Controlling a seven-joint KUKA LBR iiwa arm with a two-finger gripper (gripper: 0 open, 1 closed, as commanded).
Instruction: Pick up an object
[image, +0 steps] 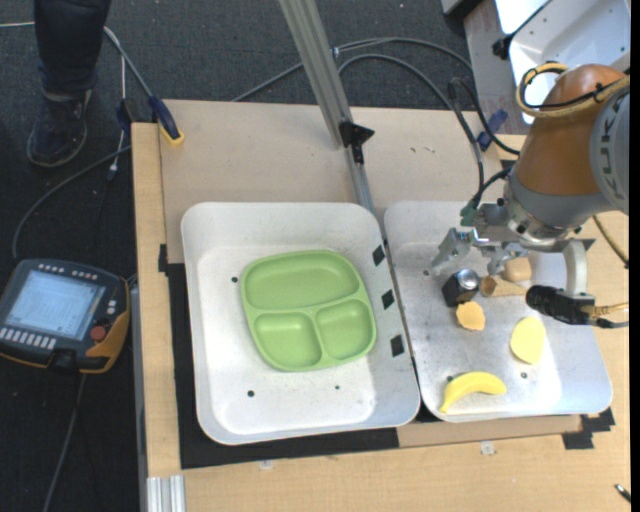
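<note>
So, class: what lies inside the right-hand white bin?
In the right bin lie a banana, a yellow lemon-like piece, a small orange piece, a black object and a tan block. The gripper hangs over its far part, covering whatever lies beneath.

Green divided plate (305, 308), yellow banana (473, 388), orange chunk (471, 317), white bins (215, 400).

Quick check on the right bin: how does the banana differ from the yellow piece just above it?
The banana is long and curved, lying across near the right bin's front wall; the yellow piece is a rounded oval. The banana lies further from the gripper than the yellow piece, which sits beside a black part of the arm. Both are yellow and lie loose on the bin floor.
</note>
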